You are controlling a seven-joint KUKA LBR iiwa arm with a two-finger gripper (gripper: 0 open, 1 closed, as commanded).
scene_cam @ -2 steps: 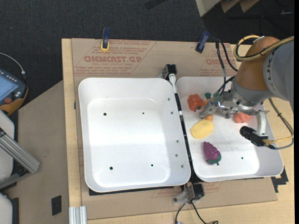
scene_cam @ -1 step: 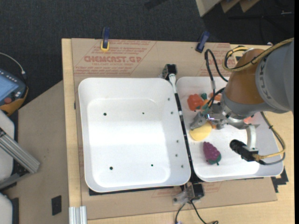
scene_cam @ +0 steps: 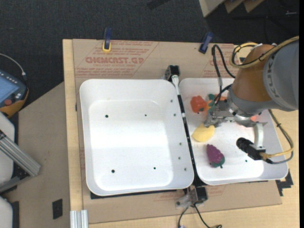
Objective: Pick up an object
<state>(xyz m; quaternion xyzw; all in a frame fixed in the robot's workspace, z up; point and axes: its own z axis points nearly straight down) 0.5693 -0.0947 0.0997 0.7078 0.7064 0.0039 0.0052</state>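
Over the right bin (scene_cam: 273, 172), the grey arm (scene_cam: 280, 80) with its orange band (scene_cam: 249, 80) is reaching in from the right, and its gripper (scene_cam: 212, 121) is hanging low above the bin's left half. The metal fingers are pointing down and leftward, their tips sitting just at the upper right edge of a pale yellow, lemon-like object (scene_cam: 203, 134). Whether the tips are touching that object cannot be told, since the arm's body is covering much of the wrist. Nothing is showing between the fingers, and how far apart they are standing cannot be told from this slant.

Just beside the gripper, toward the top of the bin, an orange-red object (scene_cam: 196, 103) is lying near the dividing wall, with a small green and orange bit showing to its right, partly hidden by the wrist. Below the yellow object, a purple, grape-like object (scene_cam: 214, 155) with a touch of green at its lower end is resting on the bin floor, apart from the yellow one. A black cable fitting (scene_cam: 247, 146) is hanging from the arm over the bin's right part.

The left bin (scene_cam: 90, 127) is sitting alongside, its wall touching the right bin's, on a brown cardboard sheet (scene_cam: 71, 103) held by blue clamps (scene_cam: 107, 36) at the far edge.
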